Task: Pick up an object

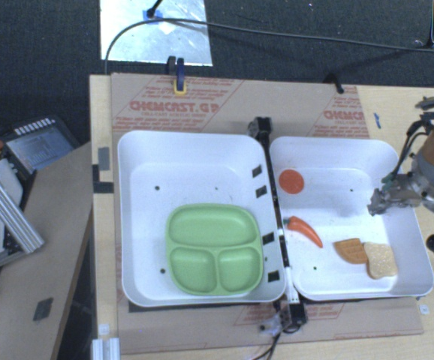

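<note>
The right bin [330,150] holds an orange round slice [291,181] at its upper left, a red-orange chili-shaped piece [305,230] near the divider, and a brown toast piece [350,250] beside a pale bread piece [381,259] at the lower right. My gripper [382,200] hangs over the right side of this bin, just above and right of the bread pieces. Nothing shows between its fingers. The arm's grey body enters from the right edge.
The left bin [149,156] holds a green three-compartment plate [215,247]. A black divider clip strip [269,201] runs between the bins. Both bins rest on a cardboard sheet [224,103]. Cables cross the dark floor behind.
</note>
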Motion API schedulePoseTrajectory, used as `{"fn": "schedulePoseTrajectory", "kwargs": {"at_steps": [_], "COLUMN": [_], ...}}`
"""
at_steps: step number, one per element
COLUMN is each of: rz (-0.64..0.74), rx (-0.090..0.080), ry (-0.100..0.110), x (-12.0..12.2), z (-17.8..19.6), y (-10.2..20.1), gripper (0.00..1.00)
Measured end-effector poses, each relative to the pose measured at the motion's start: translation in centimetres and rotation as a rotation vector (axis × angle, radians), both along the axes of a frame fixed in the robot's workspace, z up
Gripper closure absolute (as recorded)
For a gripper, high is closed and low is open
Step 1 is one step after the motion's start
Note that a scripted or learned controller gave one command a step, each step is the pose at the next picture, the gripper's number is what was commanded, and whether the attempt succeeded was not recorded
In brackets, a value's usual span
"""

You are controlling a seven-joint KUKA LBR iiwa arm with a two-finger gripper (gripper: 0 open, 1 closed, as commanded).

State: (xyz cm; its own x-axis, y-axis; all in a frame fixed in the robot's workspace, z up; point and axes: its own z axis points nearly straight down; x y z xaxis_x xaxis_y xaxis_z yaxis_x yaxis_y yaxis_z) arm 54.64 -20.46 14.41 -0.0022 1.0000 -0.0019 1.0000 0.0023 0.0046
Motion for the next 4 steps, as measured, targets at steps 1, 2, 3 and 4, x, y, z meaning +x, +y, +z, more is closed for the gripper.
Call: {"fn": "schedulePoseTrajectory", "kwargs": {"at_steps": [1, 2, 3, 4], "rz": [0.002, 0.003, 0.003, 0.006], "rx": [0.000, -0.001, 0.000, 0.002], "ry": [-0.001, -0.003, 0.001, 0.004], "x": [0.4, 1.2, 1.3, 1.1], "z": [5.1, 11.2, 11.6, 10.9], "y": [1.0, 1.4, 1.4, 7.4], "gripper": [1.00, 1.00, 1.00, 1.00]}}
